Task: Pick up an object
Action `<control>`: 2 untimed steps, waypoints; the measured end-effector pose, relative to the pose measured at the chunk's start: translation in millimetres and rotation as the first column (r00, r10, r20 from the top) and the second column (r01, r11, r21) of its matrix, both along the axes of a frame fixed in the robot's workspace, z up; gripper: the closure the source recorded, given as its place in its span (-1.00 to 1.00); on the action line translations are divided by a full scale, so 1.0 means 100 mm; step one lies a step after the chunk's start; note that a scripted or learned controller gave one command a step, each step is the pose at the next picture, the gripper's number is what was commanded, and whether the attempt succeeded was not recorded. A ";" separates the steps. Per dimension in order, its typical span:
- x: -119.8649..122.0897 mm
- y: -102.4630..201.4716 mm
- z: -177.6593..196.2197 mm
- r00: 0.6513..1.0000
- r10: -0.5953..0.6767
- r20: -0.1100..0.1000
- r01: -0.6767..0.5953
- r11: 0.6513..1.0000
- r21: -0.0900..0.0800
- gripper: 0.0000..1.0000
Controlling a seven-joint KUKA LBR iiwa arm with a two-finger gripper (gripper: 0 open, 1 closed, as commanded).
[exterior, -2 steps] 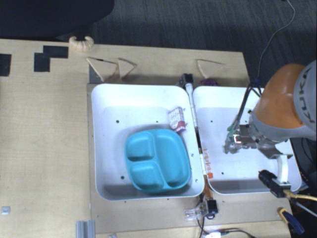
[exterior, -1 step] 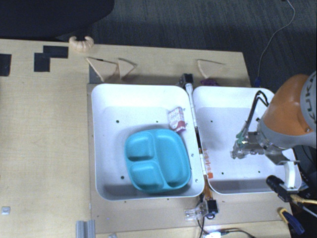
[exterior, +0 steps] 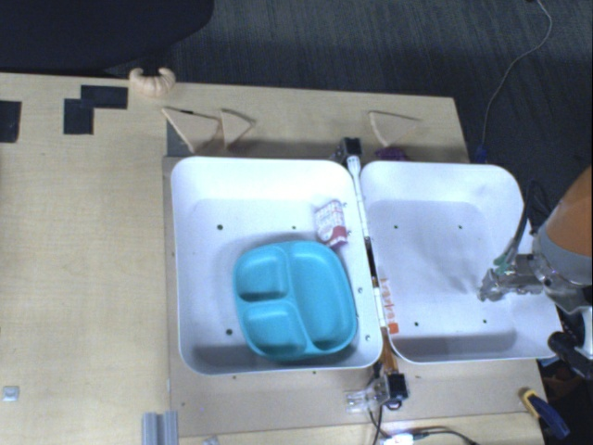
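Approach step judged: gripper (exterior: 493, 286) hovering in right bin (exterior: 435, 248), finger state unclear. Leftward reach to blue plate (exterior: 295, 299) needed.

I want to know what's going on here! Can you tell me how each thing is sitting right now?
Blue divided plate: lying flat, right side up, in the left bin.
Small red-and-white packet: lying in the left bin, just behind the plate.
Right bin: sits level beside the left bin.
Gripper: over the right bin's right side, holding nothing I can see.
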State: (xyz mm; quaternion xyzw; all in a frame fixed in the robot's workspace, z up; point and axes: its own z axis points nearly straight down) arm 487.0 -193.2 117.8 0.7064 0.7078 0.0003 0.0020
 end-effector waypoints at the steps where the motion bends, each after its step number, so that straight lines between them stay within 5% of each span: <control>1: 0.81 0.52 0.15 1.000 0.004 0.001 -0.004 1.000 0.003 1.00; 2: 1.27 1.27 0.68 1.000 0.005 0.001 -0.005 1.000 0.004 1.00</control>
